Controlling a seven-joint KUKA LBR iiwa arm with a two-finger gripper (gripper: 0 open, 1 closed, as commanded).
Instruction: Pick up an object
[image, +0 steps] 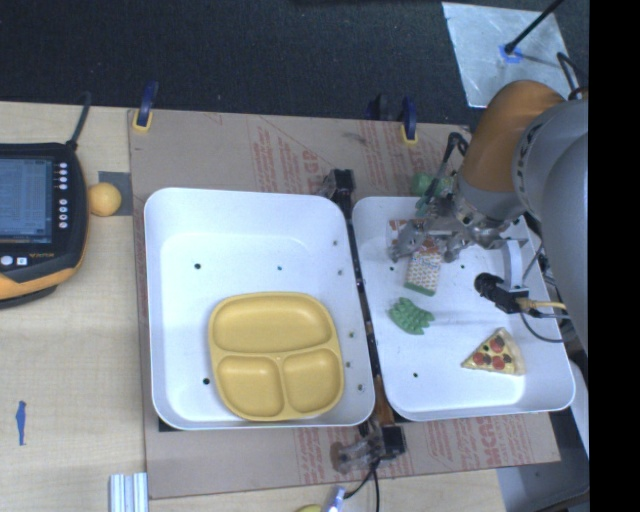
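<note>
- Where the arm reaches in from the right, the gripper (428, 240) is low over the far part of the right bin (450, 385), close to the wall it shares with the left bin (240, 240).
- Just below the gripper's tip is a small speckled packet (424, 272), tilted, with its upper end meeting the metal. It may be caught there or only lying under it. The clutter of parts hides this, and I cannot tell whether the gripper is spread or closed.
- Near the packet, towards the front, a green lumpy toy (410, 314) lies on the bin floor, apart from the packet and close to the shared wall.
- A toy pizza slice (495, 353) lies towards the right front corner, well apart from the gripper, with nothing over it.
- In the left bin, a yellow three-part tray (277, 355) fills the front half and lies flat.
- Outside the bins, a control pendant (30, 215) rests at the bench's left edge, with an orange ball (103, 198) just beside it.
- A blue clamp (145, 105) grips the board's far edge.
</note>
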